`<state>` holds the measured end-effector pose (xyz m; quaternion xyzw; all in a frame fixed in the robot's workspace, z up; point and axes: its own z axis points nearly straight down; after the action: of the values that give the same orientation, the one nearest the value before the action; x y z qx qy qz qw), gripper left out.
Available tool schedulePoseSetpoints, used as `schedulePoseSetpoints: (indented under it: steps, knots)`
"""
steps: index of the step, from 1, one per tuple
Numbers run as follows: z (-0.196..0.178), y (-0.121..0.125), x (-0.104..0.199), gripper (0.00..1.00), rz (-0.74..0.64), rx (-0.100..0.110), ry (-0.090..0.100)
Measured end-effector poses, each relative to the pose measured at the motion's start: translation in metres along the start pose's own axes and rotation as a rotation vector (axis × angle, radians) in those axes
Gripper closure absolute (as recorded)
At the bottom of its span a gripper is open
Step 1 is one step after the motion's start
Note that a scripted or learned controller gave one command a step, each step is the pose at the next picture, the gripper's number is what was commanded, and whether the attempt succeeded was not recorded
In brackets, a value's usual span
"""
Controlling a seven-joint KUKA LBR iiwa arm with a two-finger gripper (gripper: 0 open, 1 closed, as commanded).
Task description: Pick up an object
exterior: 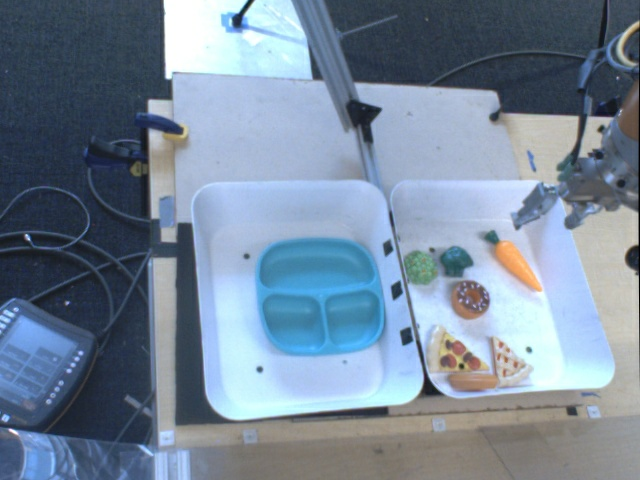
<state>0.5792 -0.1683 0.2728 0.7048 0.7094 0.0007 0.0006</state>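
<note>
Seven toy foods in the right bin (590, 353); nearest is the carrot (518, 264), toward its far right corner. Gripper (550, 208) hovers above the far edge, fingers apart, holding nothing. Advice: centre over the carrot's middle, straddle its width, descend straight.

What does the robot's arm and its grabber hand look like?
The arm is grey metal with an orange band just above the wrist. Dark cables run down beside it. The gripper is grey too, with two stubby metal fingers sticking out from a chunky block.
</note>
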Motion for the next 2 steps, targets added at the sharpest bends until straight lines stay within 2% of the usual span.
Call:
schedulePoseSetpoints:
  steps: [1, 2]
  knots:
    - [0.000, 0.000, 0.000, 0.00, 0.001, 0.000, 0.000]
    - [0.062, -0.003, -0.003, 0.00, 0.007, 0.005, 0.000]
